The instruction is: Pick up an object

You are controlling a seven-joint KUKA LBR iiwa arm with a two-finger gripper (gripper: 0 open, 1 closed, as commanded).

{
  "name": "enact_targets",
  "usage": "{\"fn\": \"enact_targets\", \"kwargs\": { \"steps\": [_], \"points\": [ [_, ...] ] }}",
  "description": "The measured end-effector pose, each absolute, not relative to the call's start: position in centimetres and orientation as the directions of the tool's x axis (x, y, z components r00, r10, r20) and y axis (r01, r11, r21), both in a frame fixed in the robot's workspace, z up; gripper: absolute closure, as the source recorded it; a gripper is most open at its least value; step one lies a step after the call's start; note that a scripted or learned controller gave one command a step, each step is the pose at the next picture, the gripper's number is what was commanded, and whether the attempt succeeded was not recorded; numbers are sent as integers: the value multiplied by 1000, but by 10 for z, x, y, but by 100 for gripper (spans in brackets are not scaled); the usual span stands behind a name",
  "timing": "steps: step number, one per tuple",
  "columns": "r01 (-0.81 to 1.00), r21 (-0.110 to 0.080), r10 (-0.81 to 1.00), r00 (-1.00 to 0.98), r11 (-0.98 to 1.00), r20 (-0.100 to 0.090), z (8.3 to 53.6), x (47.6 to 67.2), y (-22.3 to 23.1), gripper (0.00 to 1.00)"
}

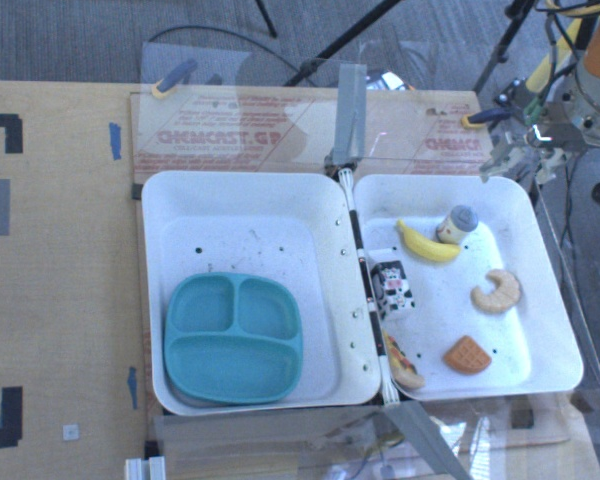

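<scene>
Above the right bin's (555,298) far corner, gripper (520,153) hovering, finger state impossible to tell; approach step yet. Next: descent toward banana (426,244) or croissant (497,291).

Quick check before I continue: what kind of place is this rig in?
Likely a robotics lab test cell, not a kitchen: two shallow white plastic bins on a bench, toy food such as a yellow plastic banana, and black tripod legs on grey carpet.
</scene>
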State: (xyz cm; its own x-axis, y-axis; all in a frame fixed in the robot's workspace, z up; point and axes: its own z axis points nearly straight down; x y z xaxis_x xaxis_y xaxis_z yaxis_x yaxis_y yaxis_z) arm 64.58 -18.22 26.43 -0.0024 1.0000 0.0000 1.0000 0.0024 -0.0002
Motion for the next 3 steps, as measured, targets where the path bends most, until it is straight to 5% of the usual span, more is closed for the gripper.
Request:
{"fn": "enact_targets", "kwargs": {
  "steps": [1,3],
  "points": [
    [997,24,997,-73,73,-8,141,652,-126,0],
    [991,46,992,-127,128,-23,127,649,-122,0]
  ]
}}
